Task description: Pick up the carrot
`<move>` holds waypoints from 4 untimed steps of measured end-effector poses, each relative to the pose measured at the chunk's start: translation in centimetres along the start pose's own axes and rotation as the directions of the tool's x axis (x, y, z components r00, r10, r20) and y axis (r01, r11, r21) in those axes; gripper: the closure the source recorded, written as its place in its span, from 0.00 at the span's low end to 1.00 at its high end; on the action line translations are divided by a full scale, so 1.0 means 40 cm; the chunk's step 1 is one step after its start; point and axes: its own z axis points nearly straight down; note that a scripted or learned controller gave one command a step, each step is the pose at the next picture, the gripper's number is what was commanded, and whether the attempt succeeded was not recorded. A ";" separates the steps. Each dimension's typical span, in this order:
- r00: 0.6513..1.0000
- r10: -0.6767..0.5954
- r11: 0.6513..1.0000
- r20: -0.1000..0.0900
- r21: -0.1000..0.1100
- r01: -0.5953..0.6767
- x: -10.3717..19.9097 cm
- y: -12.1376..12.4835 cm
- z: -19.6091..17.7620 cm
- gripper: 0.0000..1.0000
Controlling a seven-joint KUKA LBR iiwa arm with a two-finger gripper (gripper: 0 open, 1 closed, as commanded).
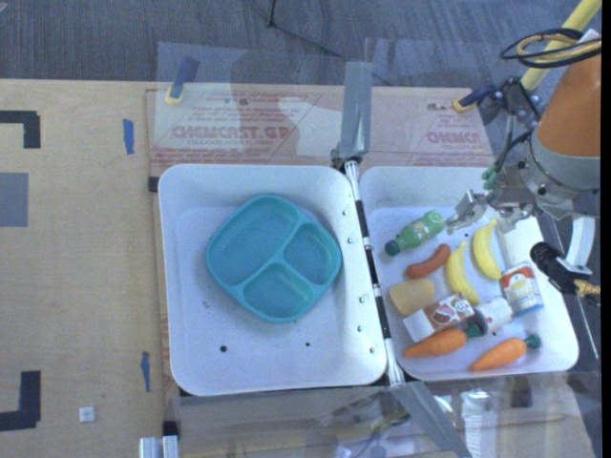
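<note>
Camera view: two smooth tapered carrots lie in the right bin; the gripper (metal, open-fingered) grasps nothing.

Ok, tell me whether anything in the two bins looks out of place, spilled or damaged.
Nothing looks spilled or broken. The right bin is crowded: two carrots, two bananas, a sausage and a green bottle lie jumbled together. The teal divided plate sits askew in the left bin.

Grey arm at right of frame, broad orange band above wrist. Black and yellow cables looped at upper right. Pale metallic gripper, small green spot beside it.
</note>
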 end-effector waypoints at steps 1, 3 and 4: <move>1.000 0.019 1.000 0.000 0.000 -0.019 0.074 -0.180 0.183 0.00; 0.835 -0.550 0.835 0.002 -0.003 0.550 -0.011 -0.234 0.180 0.00; 0.766 -0.642 0.766 0.028 -0.015 0.642 0.060 -0.213 0.272 0.00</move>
